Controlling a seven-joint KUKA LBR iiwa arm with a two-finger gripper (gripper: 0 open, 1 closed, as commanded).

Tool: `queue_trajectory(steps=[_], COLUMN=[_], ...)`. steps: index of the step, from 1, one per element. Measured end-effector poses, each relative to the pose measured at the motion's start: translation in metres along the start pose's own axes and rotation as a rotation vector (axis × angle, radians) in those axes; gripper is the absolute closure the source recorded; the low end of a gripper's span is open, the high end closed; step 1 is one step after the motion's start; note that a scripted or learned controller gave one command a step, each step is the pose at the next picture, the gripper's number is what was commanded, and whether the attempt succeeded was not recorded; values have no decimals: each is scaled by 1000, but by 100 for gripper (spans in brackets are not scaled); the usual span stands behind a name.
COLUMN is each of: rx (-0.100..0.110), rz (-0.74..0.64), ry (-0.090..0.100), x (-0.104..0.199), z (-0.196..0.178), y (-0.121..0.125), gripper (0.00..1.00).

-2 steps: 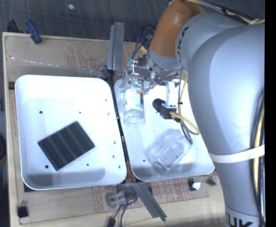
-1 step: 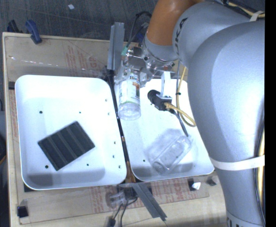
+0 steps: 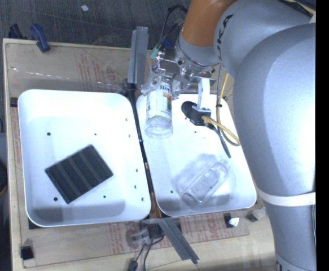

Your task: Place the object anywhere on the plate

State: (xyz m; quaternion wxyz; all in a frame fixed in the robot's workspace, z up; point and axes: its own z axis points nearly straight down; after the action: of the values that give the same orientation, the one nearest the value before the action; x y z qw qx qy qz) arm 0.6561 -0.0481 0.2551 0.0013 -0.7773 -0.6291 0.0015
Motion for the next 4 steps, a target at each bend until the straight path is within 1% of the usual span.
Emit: queue_trajectory(steps=[1,2,3,4], rx=[-1,4,-1,-3], rz=[142,129,190,408], ry=[0,-1,0,1], x=[29,26,49,47], z=[-57,38,-3,-83], y=[-6,-21,-38,-38], gripper=[100,100,100,100])
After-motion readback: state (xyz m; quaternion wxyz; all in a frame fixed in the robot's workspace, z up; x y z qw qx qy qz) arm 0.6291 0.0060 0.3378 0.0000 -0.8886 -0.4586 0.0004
